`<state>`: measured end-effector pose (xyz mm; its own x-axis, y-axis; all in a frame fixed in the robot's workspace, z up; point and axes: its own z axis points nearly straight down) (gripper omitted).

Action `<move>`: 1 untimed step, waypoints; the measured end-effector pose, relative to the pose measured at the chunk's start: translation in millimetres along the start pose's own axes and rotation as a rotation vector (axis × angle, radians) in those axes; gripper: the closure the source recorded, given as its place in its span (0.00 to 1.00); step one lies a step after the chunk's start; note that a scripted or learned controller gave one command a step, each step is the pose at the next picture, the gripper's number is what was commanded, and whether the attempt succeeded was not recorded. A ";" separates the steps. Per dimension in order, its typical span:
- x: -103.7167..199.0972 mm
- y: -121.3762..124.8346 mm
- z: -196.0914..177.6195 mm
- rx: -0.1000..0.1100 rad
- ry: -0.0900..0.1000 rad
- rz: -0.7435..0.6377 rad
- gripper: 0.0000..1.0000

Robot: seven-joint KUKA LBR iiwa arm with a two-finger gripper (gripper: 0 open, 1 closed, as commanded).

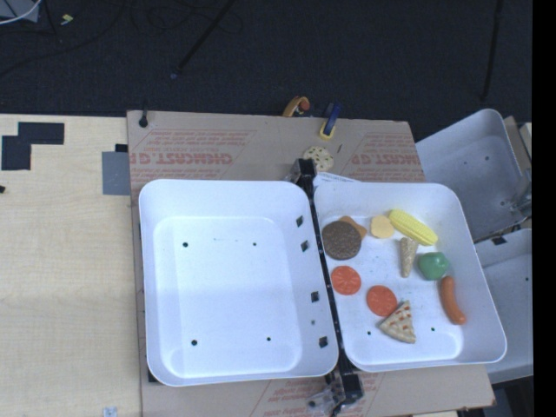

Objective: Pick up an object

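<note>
The right bin (473,272) holds several toy foods. A brown round patty (341,241) lies at its left, with an orange piece (354,227) tucked behind it. A pale yellow disc (382,227) and a yellow corn cob (413,227) sit at the back. A beige cone (407,256) and a green ball (433,265) lie mid-bin. Two red slices (346,280) (381,300) and a pizza wedge (399,323) lie toward the front. An orange sausage (452,300) rests at the right.
The left bin (152,276) stands beside the right one on a cardboard sheet (217,150). A cookie (317,158) lies on the cardboard behind the bins, near a yellow-blue clip (329,122). A grey metal plate (473,159) stands at the right.
</note>
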<state>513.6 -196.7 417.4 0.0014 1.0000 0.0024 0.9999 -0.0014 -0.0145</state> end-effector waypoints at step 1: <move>52.4 0.5 -120.2 -0.026 -0.004 -0.007 1.00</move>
<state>515.9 -144.6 537.8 -0.0058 1.0000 -0.0020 0.9999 0.0059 0.0110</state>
